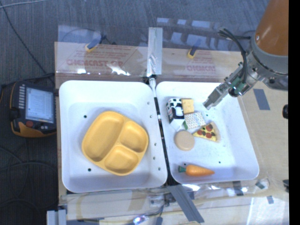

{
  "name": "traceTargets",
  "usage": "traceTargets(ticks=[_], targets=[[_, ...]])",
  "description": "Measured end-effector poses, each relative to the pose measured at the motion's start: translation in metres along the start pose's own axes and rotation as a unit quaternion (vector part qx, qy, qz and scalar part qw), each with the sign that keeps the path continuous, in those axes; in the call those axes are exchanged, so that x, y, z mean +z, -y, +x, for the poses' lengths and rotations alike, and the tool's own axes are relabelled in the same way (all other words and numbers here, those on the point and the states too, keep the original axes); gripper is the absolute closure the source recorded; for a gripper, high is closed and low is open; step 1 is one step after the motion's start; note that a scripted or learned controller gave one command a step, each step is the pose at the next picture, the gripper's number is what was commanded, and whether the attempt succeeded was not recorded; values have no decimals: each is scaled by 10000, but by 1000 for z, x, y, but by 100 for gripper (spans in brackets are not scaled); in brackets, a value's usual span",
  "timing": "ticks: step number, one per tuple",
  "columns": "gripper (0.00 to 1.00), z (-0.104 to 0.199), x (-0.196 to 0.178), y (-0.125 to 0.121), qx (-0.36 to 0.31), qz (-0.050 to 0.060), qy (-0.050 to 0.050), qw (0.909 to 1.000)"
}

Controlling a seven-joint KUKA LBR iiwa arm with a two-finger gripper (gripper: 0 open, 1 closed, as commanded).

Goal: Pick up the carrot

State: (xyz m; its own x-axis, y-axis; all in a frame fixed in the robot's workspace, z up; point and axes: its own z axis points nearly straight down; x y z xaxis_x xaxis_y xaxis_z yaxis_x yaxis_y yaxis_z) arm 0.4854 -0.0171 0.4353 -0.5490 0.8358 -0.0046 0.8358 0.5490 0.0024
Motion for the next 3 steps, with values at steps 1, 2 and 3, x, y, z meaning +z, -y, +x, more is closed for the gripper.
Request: traceTargets(ticks=[1, 2, 3], targets=[[100, 62, 39, -40, -2096, -2, -14, 9778], [100, 55, 40, -36, -2001, -4, -12, 9798], [100, 76, 185, -47, -3108, 6, -33, 9505]])
